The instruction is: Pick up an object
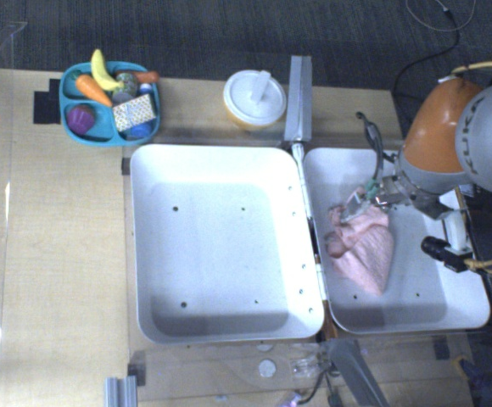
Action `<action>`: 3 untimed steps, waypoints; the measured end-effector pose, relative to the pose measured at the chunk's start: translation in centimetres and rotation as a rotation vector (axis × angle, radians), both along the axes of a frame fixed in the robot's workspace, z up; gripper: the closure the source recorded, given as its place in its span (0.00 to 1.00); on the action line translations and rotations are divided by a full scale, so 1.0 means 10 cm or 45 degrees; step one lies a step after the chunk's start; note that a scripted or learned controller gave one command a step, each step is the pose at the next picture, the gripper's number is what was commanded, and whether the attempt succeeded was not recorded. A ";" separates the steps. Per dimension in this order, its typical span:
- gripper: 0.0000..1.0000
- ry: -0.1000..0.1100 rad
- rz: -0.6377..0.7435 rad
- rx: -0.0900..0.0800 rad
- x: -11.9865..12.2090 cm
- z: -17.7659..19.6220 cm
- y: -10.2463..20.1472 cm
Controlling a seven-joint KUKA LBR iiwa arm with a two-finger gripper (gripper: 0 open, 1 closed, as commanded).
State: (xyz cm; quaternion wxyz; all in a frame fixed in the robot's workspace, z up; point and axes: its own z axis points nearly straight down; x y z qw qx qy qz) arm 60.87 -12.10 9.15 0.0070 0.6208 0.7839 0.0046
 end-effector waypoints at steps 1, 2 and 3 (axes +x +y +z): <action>0.00 -0.001 0.308 -0.007 -0.05 0.01 -0.36; 0.00 -0.002 0.347 -0.004 -0.45 0.01 0.15; 1.00 -0.015 0.348 -0.005 -0.41 0.14 0.17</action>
